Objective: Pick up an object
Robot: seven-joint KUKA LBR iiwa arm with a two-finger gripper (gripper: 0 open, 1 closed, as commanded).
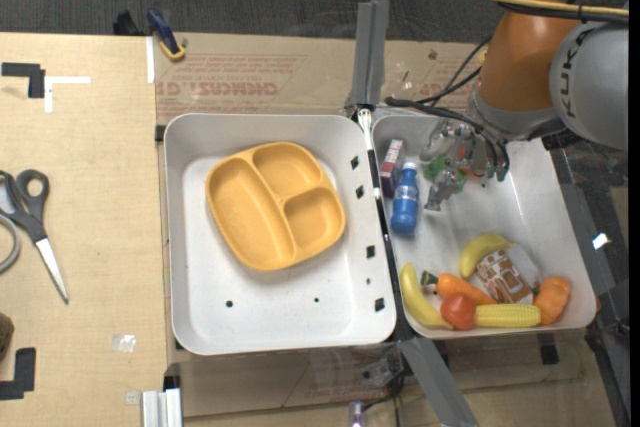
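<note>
My gripper (452, 177) hangs over the back middle of the right bin (540, 205), just right of a blue bottle (404, 201) that lies along the bin's left wall. A small pink and purple box (392, 156) sits behind the bottle. Along the bin's front lie a yellow banana (417, 297), a second banana (481, 250), a carrot (459, 286), a red tomato (459, 312), a corn cob (508, 316), a brown snack packet (505, 277) and an orange fruit (553, 297). A bit of green shows at the gripper; what it is stays unclear.
The left bin (190, 245) holds a yellow divided plate (275, 205). Scissors (35, 225) lie on the wooden bench at the far left. A grey divider bar (368, 55) rises behind the two bins. The arm's orange band (520, 65) looms over the right bin's back edge.
</note>
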